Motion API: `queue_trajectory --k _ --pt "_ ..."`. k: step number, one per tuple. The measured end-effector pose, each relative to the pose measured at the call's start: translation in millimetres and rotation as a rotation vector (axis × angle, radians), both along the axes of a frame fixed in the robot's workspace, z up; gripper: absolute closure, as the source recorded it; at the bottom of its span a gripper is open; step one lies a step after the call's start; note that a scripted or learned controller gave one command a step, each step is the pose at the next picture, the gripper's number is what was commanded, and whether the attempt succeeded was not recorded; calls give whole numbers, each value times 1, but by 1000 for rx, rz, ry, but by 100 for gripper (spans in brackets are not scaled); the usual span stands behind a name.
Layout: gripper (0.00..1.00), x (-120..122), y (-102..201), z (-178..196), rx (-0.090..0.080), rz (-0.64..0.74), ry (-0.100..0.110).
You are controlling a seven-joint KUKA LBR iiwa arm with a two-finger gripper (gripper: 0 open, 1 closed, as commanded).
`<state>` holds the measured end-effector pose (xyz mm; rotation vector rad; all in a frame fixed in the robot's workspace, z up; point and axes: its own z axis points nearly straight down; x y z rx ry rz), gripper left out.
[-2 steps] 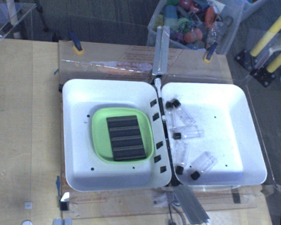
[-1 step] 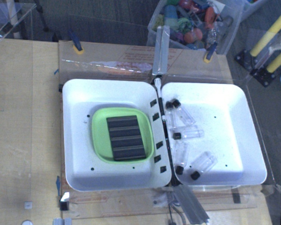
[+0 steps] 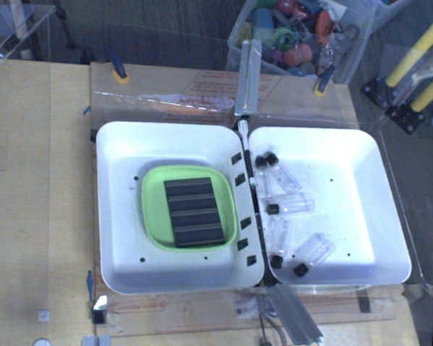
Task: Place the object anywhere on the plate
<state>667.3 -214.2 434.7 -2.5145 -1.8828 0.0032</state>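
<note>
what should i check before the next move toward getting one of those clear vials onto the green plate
1. Green square plate sits flat in the left white bin: ok.
2. Free space on the plate: not ok, a black ribbed block covers its middle; just the rim is bare.
3. Clear plastic vials with black caps lie in the right white bin: ok.
4. Vials spaced for a clean grasp: cannot tell, they cluster near the divider.
5. Gripper state: cannot tell.
</note>
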Motion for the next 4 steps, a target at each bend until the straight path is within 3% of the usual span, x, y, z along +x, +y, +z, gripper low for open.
queue_trajectory --k 3,4 --pt "0 -1 -3 0 2 -346 -4" --pt "0 0 -1 0 -1 -191 -1"
